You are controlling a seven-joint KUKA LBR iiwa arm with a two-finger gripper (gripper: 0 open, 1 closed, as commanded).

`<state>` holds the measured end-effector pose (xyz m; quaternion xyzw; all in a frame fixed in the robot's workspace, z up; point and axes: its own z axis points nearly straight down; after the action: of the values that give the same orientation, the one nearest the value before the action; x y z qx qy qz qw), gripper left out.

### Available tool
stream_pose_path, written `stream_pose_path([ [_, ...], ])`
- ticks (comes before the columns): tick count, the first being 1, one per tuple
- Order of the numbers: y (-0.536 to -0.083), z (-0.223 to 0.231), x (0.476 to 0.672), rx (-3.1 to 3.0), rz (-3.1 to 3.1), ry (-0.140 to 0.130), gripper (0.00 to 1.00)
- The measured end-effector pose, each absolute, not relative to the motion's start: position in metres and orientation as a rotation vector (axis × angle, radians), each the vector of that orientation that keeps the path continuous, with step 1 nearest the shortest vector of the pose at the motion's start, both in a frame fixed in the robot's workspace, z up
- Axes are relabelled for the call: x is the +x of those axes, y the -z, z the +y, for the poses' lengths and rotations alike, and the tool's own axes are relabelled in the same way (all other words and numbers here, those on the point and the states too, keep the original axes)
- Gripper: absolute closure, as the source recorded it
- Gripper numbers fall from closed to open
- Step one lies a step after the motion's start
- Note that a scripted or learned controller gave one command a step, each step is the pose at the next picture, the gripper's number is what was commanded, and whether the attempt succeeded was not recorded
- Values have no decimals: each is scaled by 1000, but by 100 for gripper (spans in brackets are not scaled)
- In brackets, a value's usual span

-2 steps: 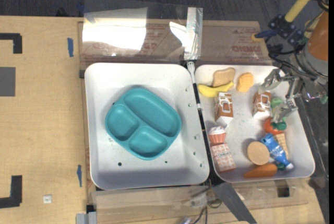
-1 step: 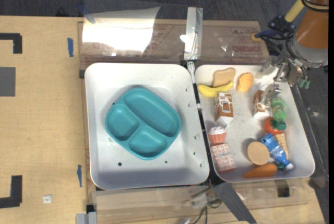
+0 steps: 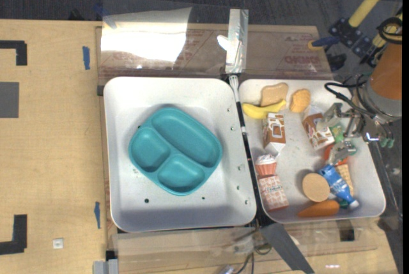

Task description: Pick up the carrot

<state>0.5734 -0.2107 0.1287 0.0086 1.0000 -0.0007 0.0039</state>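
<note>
The carrot (image 3: 318, 209) is an orange tapered piece lying flat near the front edge of the right bin (image 3: 377, 193). It lies just below a tan round disc (image 3: 314, 187) and beside a blue packet (image 3: 337, 183). My gripper (image 3: 345, 128) hangs over the right side of the same bin, well behind the carrot and apart from it. It sits above a red and white packet (image 3: 319, 131). The arm's orange band (image 3: 388, 75) shows at the right edge.
The left bin (image 3: 121, 100) holds a teal divided plate (image 3: 175, 149). In the right bin lie a banana (image 3: 263, 109), a bread slice (image 3: 275, 94), an orange bun (image 3: 300, 99), a brown carton (image 3: 275, 129) and two red-striped cups (image 3: 271, 182). A clear divider (image 3: 237, 49) stands behind the bins.
</note>
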Motion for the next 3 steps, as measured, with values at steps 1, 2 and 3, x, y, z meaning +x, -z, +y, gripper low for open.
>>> stream_pose_path([
  [1,-165,-197,504,-739,3050,1,0],
  [2,-96,-145,494,-485,3091,4,0],
  [3,-105,-143,495,-490,3086,3,100],
])
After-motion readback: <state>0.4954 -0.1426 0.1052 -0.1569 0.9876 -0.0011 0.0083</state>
